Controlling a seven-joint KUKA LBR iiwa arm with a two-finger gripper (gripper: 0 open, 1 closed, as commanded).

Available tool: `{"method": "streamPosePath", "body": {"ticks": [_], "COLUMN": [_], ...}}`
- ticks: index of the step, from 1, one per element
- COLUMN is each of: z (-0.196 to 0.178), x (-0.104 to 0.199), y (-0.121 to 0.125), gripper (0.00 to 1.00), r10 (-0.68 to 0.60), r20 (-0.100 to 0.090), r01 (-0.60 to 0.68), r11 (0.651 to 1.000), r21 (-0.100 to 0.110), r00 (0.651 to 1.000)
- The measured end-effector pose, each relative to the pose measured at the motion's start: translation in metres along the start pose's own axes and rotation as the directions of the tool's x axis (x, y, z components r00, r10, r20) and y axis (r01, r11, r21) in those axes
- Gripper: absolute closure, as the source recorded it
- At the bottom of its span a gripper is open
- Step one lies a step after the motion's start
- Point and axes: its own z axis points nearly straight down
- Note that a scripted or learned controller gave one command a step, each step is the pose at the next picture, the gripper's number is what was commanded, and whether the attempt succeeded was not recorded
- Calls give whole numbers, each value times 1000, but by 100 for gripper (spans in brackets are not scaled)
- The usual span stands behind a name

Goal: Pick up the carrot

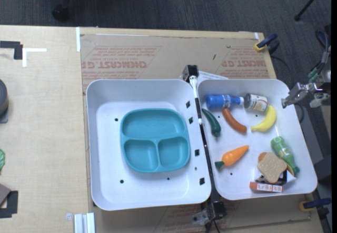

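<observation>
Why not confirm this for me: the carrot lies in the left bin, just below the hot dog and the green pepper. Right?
One thing is wrong: the carrot lies in the right bin, not the left. The camera view shows it there, just below the hot dog and the green pepper.

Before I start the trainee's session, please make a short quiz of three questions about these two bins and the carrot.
1. True or false: the carrot lies on the teal tray.
2. Which item lies nearest the carrot's leafy end: A) banana, B) green pepper, C) sandwich?
3. Fill in: the gripper is at the right bin's ____ edge, apart from the carrot.

Key: 1 false, it lies in the right bin; 2 B; 3 right.
</observation>
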Motion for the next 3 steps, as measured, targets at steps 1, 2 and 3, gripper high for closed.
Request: {"method": "streamPosePath", "body": {"ticks": [1, 2, 3], "z": [116, 176, 166], "x": [66, 117, 115], "y": [-29, -59, -57], "gripper": [0, 0, 100], "r10": [-136, -273, -266], "r20": [-2, -2, 0], "r01": [136, 273, 266], "r11": [991, 962, 964], "r21": [0, -3, -6], "r00": [991, 962, 964]}}
